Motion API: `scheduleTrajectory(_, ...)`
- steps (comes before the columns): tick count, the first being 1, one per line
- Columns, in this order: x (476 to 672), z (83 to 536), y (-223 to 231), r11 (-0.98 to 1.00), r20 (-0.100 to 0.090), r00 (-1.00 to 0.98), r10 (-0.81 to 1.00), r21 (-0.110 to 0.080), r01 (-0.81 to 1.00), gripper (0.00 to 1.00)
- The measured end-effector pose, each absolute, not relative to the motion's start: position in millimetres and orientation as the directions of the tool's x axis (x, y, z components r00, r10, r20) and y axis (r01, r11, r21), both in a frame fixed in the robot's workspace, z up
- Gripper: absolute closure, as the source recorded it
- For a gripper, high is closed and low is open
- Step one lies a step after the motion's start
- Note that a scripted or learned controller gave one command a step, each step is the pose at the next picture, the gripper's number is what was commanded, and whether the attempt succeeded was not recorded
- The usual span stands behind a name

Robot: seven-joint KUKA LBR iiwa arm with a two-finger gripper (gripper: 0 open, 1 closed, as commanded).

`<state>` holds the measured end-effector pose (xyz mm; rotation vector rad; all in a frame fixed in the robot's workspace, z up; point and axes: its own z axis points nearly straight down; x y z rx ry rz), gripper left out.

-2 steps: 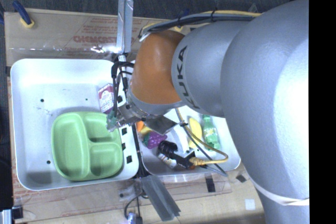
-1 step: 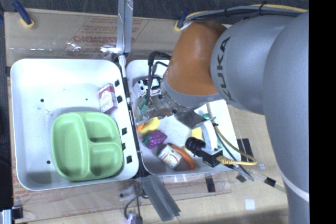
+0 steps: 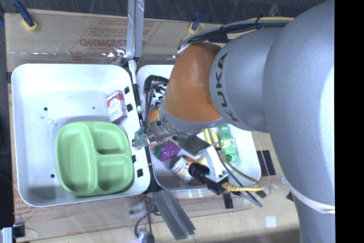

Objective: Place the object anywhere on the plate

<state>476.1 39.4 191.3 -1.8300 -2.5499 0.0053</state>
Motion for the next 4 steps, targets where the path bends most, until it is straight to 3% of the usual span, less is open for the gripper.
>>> scheduleTrajectory(1, 475.5, 210.8, 102.8, 0.272, 0.0, -0.272, 0.962, -0.004, 0.962, 1.0)
scheduleTrajectory(2, 476.1, 190.8, 66.0, 0.277, 0.0, -0.277, 0.961, -0.004, 0.961, 1.0)
scheduleTrajectory(3, 475.4, 206.4, 110.0, 0.337, 0.001, -0.337, 0.942, -0.004, 0.942, 1.0)
scheduleTrajectory(4, 475.5, 191.1, 96.5, 0.44, 0.002, -0.44, 0.898, -0.005, 0.898, 1.0)
